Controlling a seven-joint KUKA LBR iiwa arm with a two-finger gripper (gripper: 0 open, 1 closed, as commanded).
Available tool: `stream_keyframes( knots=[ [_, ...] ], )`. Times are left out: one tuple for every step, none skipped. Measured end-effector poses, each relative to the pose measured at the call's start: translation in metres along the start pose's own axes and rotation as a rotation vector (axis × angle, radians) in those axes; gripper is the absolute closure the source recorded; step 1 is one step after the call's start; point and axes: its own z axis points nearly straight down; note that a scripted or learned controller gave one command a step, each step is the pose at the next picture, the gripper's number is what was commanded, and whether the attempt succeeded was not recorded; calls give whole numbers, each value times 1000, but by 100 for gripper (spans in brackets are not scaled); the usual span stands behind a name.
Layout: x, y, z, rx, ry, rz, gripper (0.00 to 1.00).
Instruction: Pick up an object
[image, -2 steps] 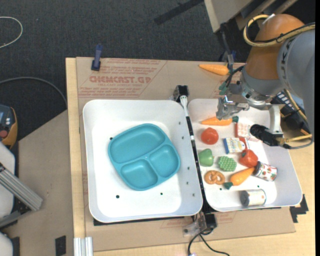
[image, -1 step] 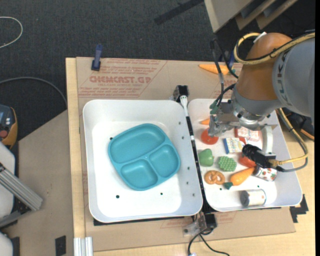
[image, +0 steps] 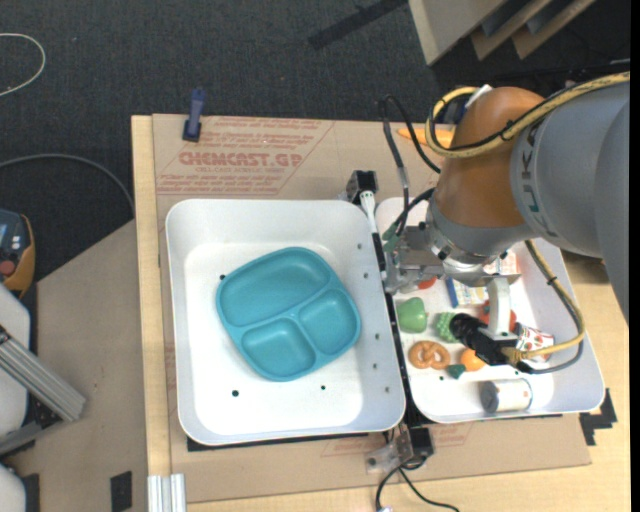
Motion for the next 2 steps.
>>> stream_keyframes(
  knots=[
    [7,-42,-112,-16,-1,2,100],
    [38,-47,-290,-26,1,0,100]
  ],
)
